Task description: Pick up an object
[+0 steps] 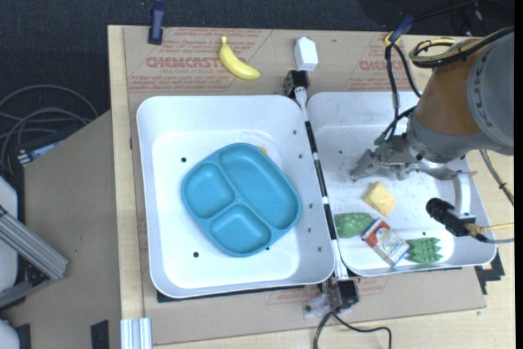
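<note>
In the right bin (351,114), my gripper (382,163) hangs low over the middle of the floor. A yellow block (379,198) lies just below it, apart from it. Nearer the front rim lie a green piece (353,224), a red and white packet (384,242) and a green leafy piece (426,250). Nothing can be seen held in the gripper. The grey arm with its orange band (458,98) covers the bin's right side.
The left bin (163,135) holds a blue divided plate (239,198). On the bench behind the bins lie a yellow banana (237,61), a small blue object (156,22) and a white object (306,53). A black divider (315,167) runs between the bins.
</note>
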`<state>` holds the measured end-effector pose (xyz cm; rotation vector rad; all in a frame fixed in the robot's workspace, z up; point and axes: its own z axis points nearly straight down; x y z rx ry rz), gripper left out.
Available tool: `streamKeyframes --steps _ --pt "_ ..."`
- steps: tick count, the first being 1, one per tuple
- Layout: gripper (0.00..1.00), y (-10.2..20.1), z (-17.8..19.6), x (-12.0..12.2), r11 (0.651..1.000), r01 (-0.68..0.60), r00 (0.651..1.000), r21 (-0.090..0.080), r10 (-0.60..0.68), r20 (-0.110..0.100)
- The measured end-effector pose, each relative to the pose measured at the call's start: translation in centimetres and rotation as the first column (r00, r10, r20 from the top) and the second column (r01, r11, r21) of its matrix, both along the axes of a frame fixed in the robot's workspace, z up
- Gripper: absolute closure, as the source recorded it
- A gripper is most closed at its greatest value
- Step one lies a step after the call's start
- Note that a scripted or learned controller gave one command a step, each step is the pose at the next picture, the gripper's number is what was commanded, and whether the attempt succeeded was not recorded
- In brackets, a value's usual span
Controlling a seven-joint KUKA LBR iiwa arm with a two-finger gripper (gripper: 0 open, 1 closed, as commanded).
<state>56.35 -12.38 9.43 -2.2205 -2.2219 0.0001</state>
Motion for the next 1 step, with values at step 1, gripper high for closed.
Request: streamKeyframes --steps 1 --pt "0.0 2.07 -0.9 -5.48 1.0 0.001 1.0 0.0 -0.001 0.002"
